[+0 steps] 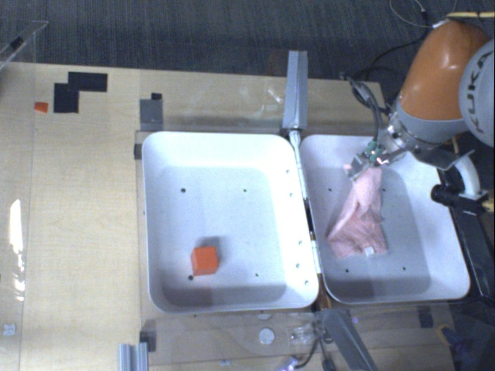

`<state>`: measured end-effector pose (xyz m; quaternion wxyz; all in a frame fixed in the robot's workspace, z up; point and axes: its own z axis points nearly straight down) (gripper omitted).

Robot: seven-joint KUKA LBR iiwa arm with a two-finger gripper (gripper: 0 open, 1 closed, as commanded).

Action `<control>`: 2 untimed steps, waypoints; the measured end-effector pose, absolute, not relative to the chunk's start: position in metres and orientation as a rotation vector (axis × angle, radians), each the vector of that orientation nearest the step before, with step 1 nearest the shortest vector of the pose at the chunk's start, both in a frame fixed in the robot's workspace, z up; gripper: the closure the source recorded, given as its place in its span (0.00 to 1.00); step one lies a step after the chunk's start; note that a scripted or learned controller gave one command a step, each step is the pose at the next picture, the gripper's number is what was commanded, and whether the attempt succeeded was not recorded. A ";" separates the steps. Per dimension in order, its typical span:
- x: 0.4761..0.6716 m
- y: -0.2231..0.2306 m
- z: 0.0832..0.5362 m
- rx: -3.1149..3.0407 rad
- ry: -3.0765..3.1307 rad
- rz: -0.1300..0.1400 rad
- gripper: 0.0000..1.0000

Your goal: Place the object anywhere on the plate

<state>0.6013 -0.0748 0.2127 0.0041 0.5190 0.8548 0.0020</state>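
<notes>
The tool (371, 159) hangs over the back part of the right bin (433, 280), under the arm's orange band (433, 72). A pink cloth (360, 219) trails down from the tool: its upper end is gathered right at the fingertips and appears pinched between them, while its lower, wider part is bunched on the floor of the right bin, towards that bin's left wall. The fingers look closed narrow on the cloth's top end, though the small parts there are hard to make out in detail.

The left bin (224, 161) sits just beside the right bin, their inner walls touching along a metal divider bar (295, 91) that runs back from the join. In the left bin a small orange block (205, 260) rests near the front left corner, well apart from the right bin and the cloth.

Both bins stand on a pale wooden worktop (77, 230). To the left of the left bin, near the worktop's back edge, lie 2 black patches (77, 90) that form a stepped shape, with a small orange square marker (41, 107) just beside them. Black cables (370, 91) loop behind the right bin, next to the arm.
</notes>
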 end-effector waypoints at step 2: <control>0.621 -0.028 0.233 1.045 2.951 0.006 1.00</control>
